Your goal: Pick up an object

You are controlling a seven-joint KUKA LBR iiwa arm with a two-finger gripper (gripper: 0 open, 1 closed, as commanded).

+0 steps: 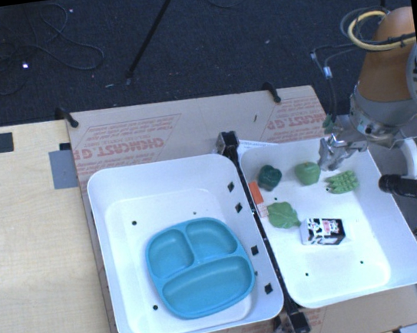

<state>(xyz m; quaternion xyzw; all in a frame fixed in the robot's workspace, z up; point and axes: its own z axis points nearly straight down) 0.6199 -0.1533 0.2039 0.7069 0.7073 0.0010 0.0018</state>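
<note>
A: Where is the arm [385,73]?
B: At the right edge of the frame, reaching in over the right bin [398,265]. The gripper [332,153] sits at that bin's upper right part, between a round green piece [308,173] and a ridged green piece [342,181].
A: Is it grasping anything?
B: Nothing shows between its tips. Whether they are spread or closed, I cannot tell; it is too small and blurred.
A: What else lies in that bin?
B: A dark green lump [270,177] near the upper left, a leafy green piece [282,215] below it, and a black-and-white box [325,230] near the middle. An orange strip [256,195] lies along the left wall.
A: And the left bin [118,237]?
B: A blue divided plate [199,267], in its lower middle.
</note>
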